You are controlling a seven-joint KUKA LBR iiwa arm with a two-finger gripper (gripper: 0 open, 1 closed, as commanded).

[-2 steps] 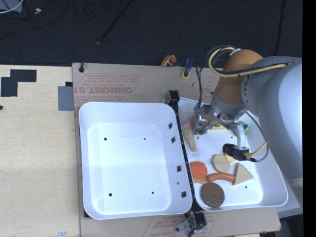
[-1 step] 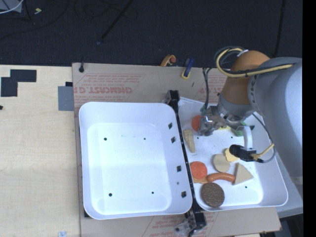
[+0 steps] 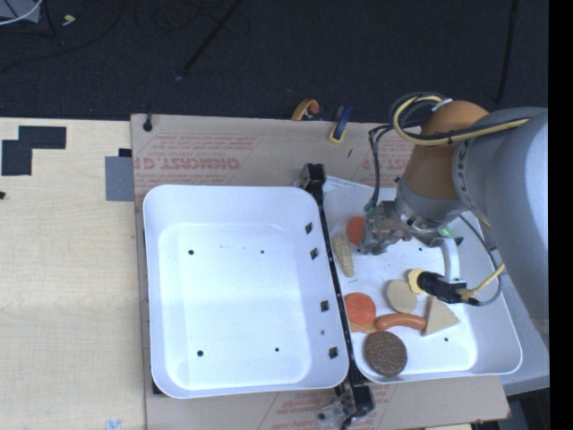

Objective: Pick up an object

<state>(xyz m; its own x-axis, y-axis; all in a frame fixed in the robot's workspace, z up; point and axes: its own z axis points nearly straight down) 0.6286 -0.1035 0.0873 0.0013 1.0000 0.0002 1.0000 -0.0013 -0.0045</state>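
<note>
- We see the arm reach in from the right and bend down over the right bin.
- Its gripper hangs low over the upper left part of that bin, by the wall shared with the left bin.
- Whether the gripper is released or clenched we cannot tell; it is small and dark against clutter.
- A red piece lies just left of the gripper, close enough that we cannot say if they touch.
- A pale yellow strip lies just below and left of the gripper, along the dividing wall.
- The other things lie nearer the front of the bin, apart from the gripper: an orange disc, a tan oval, a yellow piece, a red sausage, a tan wedge and a brown cookie.
- The sausage lies between the disc and the wedge, with the cookie just in front of it.
- Both bins rest on a cardboard sheet on the bench.
</note>
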